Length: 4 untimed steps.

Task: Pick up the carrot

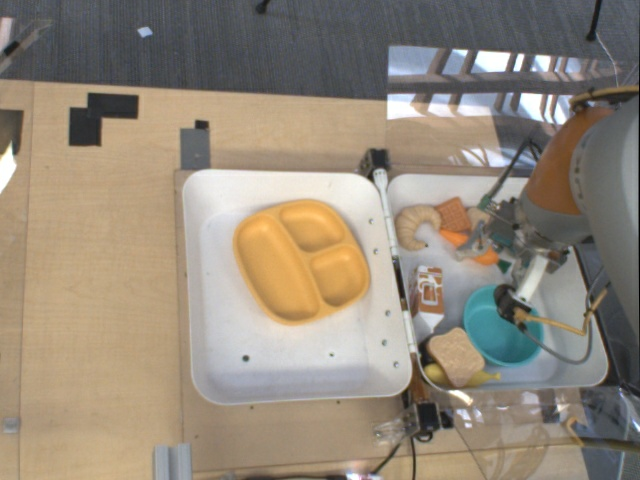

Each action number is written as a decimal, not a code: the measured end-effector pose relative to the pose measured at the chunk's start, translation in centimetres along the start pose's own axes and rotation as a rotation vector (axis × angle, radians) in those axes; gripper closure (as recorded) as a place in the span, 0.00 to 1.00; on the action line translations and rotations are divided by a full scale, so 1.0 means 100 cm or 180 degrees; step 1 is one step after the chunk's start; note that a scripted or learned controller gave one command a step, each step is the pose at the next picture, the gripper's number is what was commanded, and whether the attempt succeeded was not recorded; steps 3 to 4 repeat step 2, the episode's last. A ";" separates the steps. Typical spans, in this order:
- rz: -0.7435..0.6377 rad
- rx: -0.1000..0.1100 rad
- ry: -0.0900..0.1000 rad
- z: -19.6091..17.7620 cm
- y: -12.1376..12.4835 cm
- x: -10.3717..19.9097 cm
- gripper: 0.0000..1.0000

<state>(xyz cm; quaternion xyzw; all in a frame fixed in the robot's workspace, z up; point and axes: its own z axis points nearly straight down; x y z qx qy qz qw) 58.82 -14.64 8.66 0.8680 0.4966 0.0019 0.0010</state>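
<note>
The carrot [483, 257] is a small orange piece in the right bin [590, 368], just right of the croissant [417, 224]. More orange shows at its left end, beside the croissant. My gripper [477, 238] hangs directly over the carrot and hides its middle. The grey arm with its orange band [555, 173] comes in from the right above the bin. I cannot make out whether the carrot sits between the fingers.
A yellow divided plate [300, 260] lies in the left bin [215, 368]. The right bin also holds a tan cracker [453, 213], a brown packet [430, 290], a teal bowl [497, 333], a bread slice [456, 357] and a banana [436, 374].
</note>
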 end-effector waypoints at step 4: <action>-0.0110 -0.0019 0.0027 -0.103 -0.010 0.112 1.00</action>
